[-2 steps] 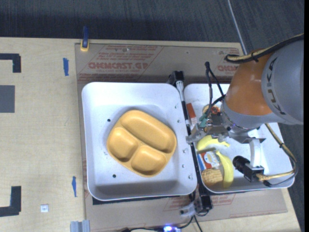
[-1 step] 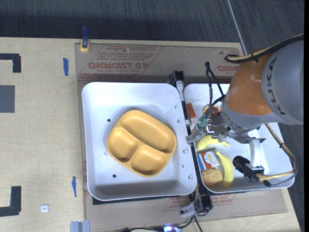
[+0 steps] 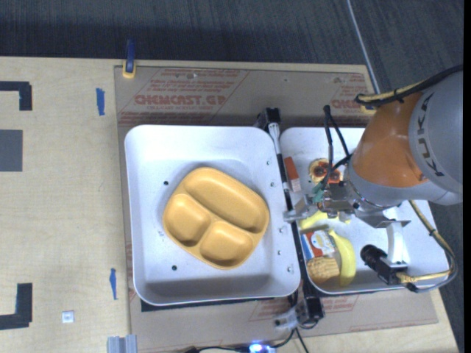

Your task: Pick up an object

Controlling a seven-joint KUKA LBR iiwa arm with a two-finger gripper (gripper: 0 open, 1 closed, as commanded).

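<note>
Tool (image 3: 318, 210) low at crowded right bin (image 3: 434, 259) left edge, jaw state not discernible; risk: glancing off banana (image 3: 343, 254), snagging bin wall.

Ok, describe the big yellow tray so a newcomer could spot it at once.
Start at the two white bins: take the left bin, the one away from the arm. In its middle lies the yellow tray, upside down, showing three rounded humps. It is far larger than the banana and the small items in the right bin.

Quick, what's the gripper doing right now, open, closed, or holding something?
Gripper: cannot be told; it sits low in the right bin, over the banana.
</note>
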